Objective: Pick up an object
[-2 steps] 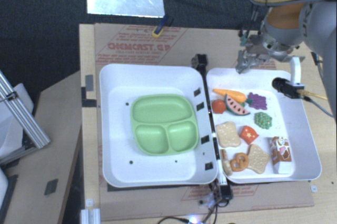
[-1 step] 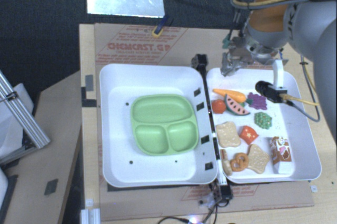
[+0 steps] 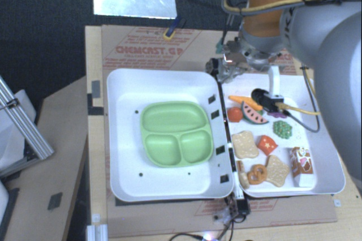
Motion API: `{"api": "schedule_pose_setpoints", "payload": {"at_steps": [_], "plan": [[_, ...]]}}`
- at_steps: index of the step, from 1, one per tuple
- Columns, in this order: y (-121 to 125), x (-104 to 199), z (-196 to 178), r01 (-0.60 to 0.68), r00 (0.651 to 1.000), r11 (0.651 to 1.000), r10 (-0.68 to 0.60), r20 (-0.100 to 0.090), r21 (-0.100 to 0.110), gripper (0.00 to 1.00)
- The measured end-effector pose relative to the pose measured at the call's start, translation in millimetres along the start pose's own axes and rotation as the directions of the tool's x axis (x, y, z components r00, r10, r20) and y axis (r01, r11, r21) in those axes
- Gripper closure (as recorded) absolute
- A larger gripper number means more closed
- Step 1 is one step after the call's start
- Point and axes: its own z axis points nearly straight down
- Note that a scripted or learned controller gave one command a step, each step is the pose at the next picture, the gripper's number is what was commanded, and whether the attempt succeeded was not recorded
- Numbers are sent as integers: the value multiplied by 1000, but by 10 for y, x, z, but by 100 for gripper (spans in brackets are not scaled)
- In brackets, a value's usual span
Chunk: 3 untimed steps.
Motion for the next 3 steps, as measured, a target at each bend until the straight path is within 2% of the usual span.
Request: {"api": "schedule_pose_setpoints", "payload": {"at_steps": [1,3], "plan": [[-46,557,-187,0,1000,1000,0,0,-2,100],[-39,553,2,-8,1000,1000,8,2,0,100]]}}
